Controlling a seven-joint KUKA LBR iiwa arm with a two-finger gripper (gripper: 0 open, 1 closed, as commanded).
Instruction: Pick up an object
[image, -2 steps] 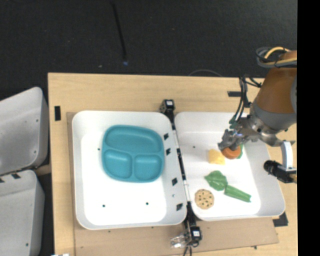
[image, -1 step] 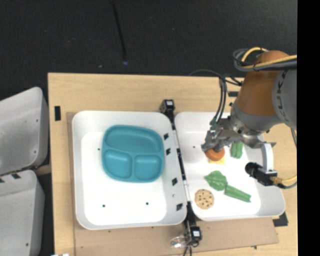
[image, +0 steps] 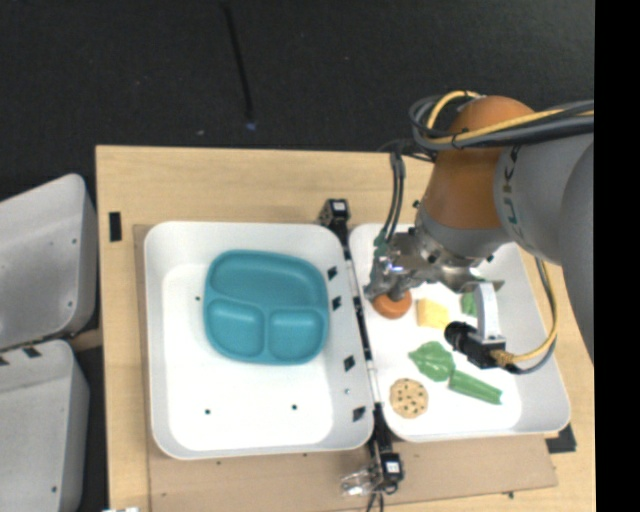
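Observation:
The gripper (image: 388, 285) hangs low over the near-left part of the right bin (image: 535, 405), close to the wall between the bins. Directly under it lies a small orange round object (image: 393, 308), partly covered by the gripper; whether the two touch is not clear. Just to the right of the orange object rests a yellow block (image: 432, 313). Nearer the front lie a green leafy piece (image: 431, 360), a long green piece (image: 476, 387) and a round brown cookie (image: 408, 397).
In the left bin (image: 175, 420) a teal divided plate (image: 266, 305) sits toward the back. The grey arm with its orange band (image: 470, 180) covers the back of the right bin. A small green piece (image: 468, 301) shows beside the wrist.

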